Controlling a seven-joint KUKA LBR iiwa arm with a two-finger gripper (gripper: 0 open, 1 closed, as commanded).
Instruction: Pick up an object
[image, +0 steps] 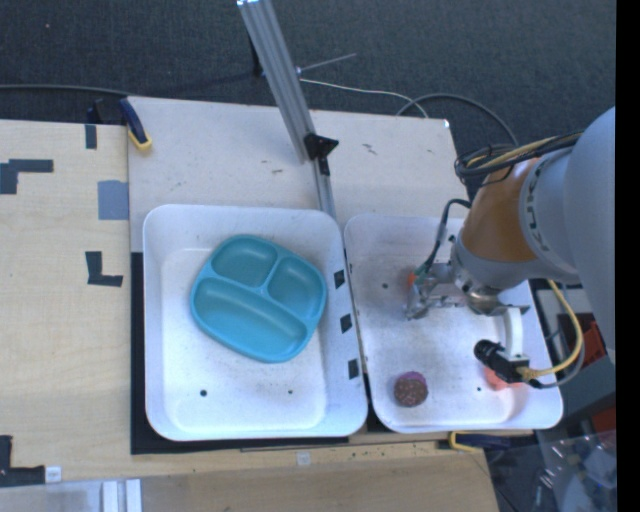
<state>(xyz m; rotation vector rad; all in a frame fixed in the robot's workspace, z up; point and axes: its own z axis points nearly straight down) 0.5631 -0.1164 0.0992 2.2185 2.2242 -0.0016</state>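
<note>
- The ball (410, 389), dark and reddish, lies near the front of the right bin (385, 250), apart from the walls.
- The gripper (418, 298) hangs low over the bin's middle, well behind the ball; whether its fingers are apart or together, I cannot tell.
- Judged step: the approach, nothing grasped.
- Next, it should shift forward over the ball, then descend.
- A blue plate (259, 296) fills the left bin (160, 330).
</note>
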